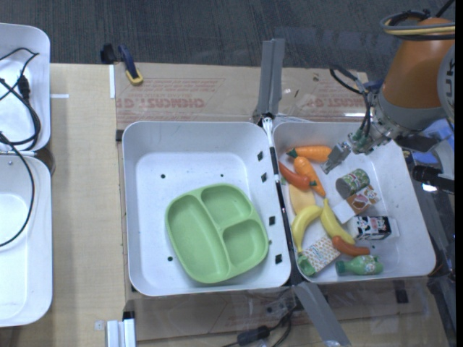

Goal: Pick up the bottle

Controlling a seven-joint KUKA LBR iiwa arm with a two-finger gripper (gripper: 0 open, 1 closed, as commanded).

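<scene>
- Hovering over the right bin (425, 243), the gripper (338, 155) is sitting just up and left of the can (352, 181), which I am taking as the reference for every position below.
- The arm (416, 71) is reaching in from beyond the can's far right side, with its orange band hanging above the bin's far corner.
- I am not able to tell the gripper's state: the tool is showing as a small grey shape at a slant, and whether it is released or clenched is not resolving. Nothing is visibly lying in its grasp.
- The bottle (359, 267), green and lying on its side, is resting well below the can, close to the bin's near wall. It is well apart from the gripper.
- Lying flat, the bottle is probably offering its narrow width as the easier grasp, judging from its shape.
- Clutter is crowding it: a packet (318, 254) is lying just left of the bottle, and a red-orange piece (350, 248) seems to be touching it from the can's side.
- A small carton (373, 227) is sitting between the can and the bottle; two bananas (318, 219) are lying below-left of the can; carrots (311, 152) are lying up-left of it, near the gripper.
- Far left of the can, the left bin (145, 194) is holding a green tray (217, 231).
- Judgement: the approach is not yet lining up; the gripper is needing to travel past the can and carton before descending, and a neighbour could be getting nudged or pinched instead.
</scene>
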